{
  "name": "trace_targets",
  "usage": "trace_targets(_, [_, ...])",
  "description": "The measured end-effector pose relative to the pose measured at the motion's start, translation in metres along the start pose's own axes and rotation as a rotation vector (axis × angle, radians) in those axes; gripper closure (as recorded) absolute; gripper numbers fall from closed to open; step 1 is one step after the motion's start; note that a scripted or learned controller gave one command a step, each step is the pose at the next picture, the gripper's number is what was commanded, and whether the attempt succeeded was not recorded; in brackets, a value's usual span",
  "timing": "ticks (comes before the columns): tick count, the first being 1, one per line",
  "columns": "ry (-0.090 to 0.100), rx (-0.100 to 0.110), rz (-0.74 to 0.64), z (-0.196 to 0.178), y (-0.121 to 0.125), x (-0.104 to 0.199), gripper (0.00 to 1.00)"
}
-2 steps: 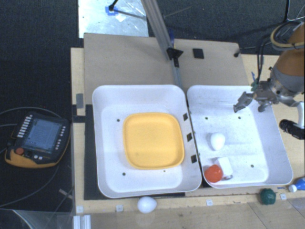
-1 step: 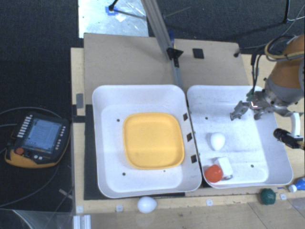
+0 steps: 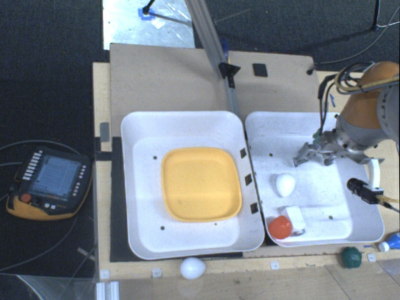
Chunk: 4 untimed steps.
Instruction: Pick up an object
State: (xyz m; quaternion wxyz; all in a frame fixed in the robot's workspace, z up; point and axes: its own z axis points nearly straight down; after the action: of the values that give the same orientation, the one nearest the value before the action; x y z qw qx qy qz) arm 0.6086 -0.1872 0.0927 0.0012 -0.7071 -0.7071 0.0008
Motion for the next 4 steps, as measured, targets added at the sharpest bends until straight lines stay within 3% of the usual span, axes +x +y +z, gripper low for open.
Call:
trace_targets(1, [-0.001, -0.005, 0.0, -0.013, 0.002, 0.0, 1.0])
trace_targets(4, [-0.001, -0.006, -0.001, -0.179, -0.006, 0.003, 1.0])
